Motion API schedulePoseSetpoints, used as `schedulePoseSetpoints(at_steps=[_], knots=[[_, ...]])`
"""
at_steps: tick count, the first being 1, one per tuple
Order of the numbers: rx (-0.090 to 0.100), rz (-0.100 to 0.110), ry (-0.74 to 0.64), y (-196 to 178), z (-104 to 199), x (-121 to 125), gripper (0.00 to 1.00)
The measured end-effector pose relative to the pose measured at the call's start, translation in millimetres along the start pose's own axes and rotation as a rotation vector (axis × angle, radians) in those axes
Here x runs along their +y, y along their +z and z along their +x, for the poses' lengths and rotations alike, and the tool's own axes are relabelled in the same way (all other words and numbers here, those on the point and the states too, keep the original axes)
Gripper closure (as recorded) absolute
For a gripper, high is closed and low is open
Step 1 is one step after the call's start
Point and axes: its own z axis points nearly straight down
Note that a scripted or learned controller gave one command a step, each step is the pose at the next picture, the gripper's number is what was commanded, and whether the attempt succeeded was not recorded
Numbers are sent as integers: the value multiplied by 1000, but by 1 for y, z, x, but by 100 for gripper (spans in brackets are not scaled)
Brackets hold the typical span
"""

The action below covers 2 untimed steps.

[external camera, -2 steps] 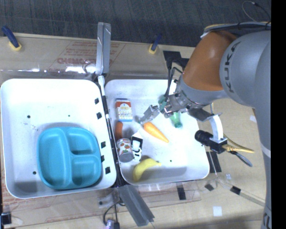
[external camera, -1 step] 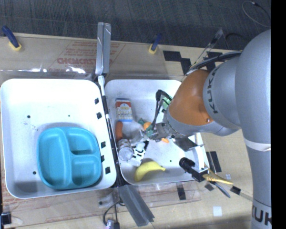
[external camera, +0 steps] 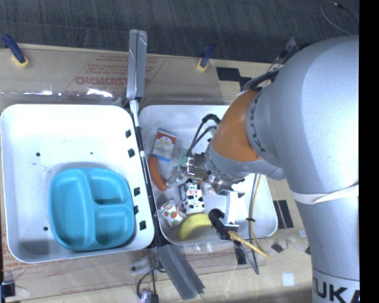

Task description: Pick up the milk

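Grey and bulky, my own arm (external camera: 309,118) fills the right of the view, its orange band (external camera: 234,134) sitting just above the wrist. Below that band my hand (external camera: 199,177) hangs low inside the right bin (external camera: 265,223), over a small black-and-white patterned carton (external camera: 193,196) that I take to be the milk. Whether my fingers are spread or pressed together I cannot tell — the wrist and its cables hide them — and nothing shows the carton caught between them.

Outward from the hand, a yellow banana (external camera: 193,227) lies just below the carton at the bin's near wall, with a small red-and-white pack (external camera: 171,213) beside it to the left. A sausage (external camera: 156,173) lies along the divider side, and a colourful carton (external camera: 164,145) sits further back. Across the divider, the left bin (external camera: 25,131) holds a blue compartment tray (external camera: 91,208), well apart from my work. Both bins rest on the surface (external camera: 69,68).

As I judge it, the reach is made and the hand is at the milk, but the grasp is unconfirmed and the lift is not yet done.
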Motion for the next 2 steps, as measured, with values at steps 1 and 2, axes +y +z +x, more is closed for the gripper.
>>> schedulePoseSetpoints(at_steps=[1,2], knots=[[1,2,-2,-10,0,0,100],[1,1,-109,-100,48,-30,100]])
